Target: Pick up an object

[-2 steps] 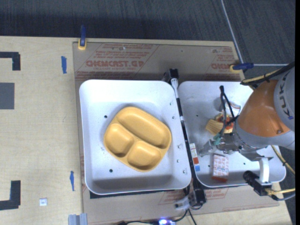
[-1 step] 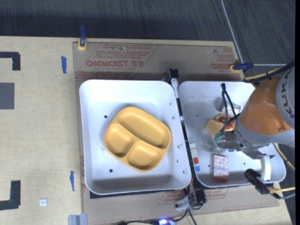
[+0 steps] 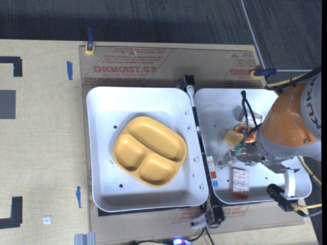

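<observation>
Small objects are lying in the right-hand shallow white plastic bin [image 3: 225, 98]: a tan, ribbed, brush-like piece [image 3: 234, 136] sitting near the bin's middle, a flat red-and-white patterned packet [image 3: 239, 180] resting toward the bin's near edge, and a thin white strip with red and blue marks [image 3: 211, 169] lying along the bin's left wall. The grey arm with the orange band [image 3: 288, 119] is reaching in over the bin's right edge, and its metal two-finger gripper [image 3: 244, 148] is hovering low just beside the tan piece, between it and the patterned packet; whether it is released or clenched cannot be told, since cables and the wrist are crowding that spot, and nothing can be made out as grasped. A glossy yellow moulded tray with three rounded compartments [image 3: 149, 150] is lying tilted across the middle of the left-hand white bin [image 3: 102, 106], its surface smooth and shiny. Both bins are sitting side by side on a brown printed cardboard sheet [image 3: 163, 63] spread over the pale wooden bench [image 3: 41, 147], with a black cable [image 3: 196, 121] running along the seam between them.
</observation>
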### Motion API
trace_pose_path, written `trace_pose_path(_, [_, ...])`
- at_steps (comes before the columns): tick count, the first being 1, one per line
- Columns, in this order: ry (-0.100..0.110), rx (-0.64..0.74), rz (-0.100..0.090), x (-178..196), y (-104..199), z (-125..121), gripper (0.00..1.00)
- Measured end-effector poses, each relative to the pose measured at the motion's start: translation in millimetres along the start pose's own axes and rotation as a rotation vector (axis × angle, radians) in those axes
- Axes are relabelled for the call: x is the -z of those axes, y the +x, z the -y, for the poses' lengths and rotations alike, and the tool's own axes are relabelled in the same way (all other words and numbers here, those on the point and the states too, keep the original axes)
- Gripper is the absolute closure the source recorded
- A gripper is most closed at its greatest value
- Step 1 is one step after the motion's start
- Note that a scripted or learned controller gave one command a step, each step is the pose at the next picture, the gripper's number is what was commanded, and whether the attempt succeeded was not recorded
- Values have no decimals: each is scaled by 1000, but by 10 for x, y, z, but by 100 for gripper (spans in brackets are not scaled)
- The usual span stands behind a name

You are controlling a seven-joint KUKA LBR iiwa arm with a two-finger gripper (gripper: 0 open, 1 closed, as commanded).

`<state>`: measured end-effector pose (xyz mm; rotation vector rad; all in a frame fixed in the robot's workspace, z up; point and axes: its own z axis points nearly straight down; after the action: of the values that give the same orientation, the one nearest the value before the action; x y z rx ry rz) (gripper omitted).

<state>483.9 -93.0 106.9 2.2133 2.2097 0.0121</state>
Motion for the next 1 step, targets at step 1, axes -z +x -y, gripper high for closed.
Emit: trace_pose_path(1, [-5,0,1,101,-1,-16,100])
